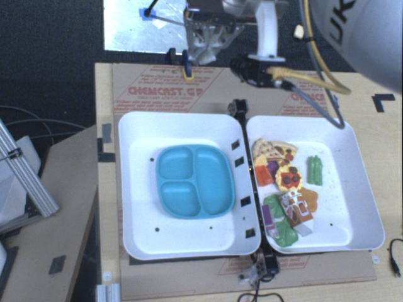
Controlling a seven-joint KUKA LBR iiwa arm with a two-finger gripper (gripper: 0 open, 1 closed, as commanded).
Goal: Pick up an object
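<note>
- Nearest the lens: the front lip of the right bin (362,241), carrying a loose heap of toy food. The heap's near end is a green soft piece (283,231) with a small carton-like box (297,209) lying over it.
- Heap runs up the bin's left side, close by the divider. From near to far: the box, a yellow round piece with red spots (289,178), an orange block (263,175), then a pizza-like wedge (273,148) at the far end.
- A green pepper-like piece (314,170) lies apart, at about 3 o'clock from the yellow round. It is the least crowded candidate, and its long axis runs near-to-far.
- Left bin (135,168) holds a blue divided plate (194,181), lying flat and roughly central.
- Hand (204,46) hangs at 12 o'clock, beyond both bins' far rims and over the tabletop (157,87). Nothing is visible in it; whether the fingers are spread or closed I cannot tell at this angle.
- Key relation: the heap lies toward 5 o'clock from the hand, well apart. Judgement: the arm must travel toward the camera and rightward, then descend.
- Risk, as I judge it: the pieces touch and overlap, so a descent into the heap's middle may nudge neighbours.
</note>
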